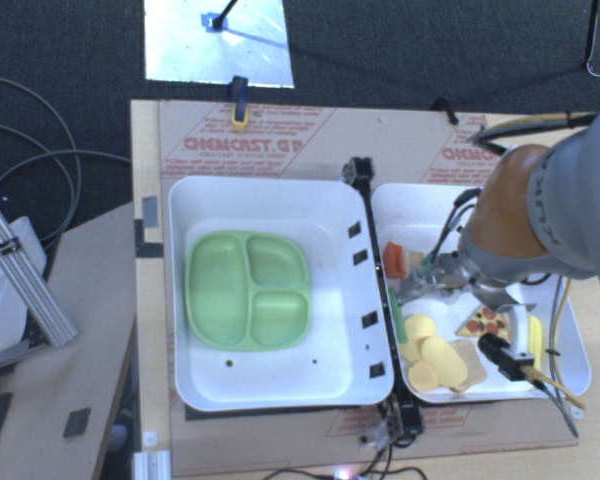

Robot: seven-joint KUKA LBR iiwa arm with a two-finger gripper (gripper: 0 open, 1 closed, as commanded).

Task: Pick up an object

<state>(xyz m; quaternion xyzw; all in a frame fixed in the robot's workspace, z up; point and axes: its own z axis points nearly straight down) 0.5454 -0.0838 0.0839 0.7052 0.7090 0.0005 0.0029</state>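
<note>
While a green divided plate [248,290] lay in the left bin [280,200], the gripper [427,280] reached low into the right bin [574,360] beside an orange toy [394,260] and above yellow slices [432,353], its opening and grasp impossible to tell.

Red "CHEMCAST GP" print, upside down, on the brown protective sheet [280,138] beneath the bins.

Dark carpeted floor [60,28], a pale sheet [218,28], perhaps metal, and cables [25,158].
</note>
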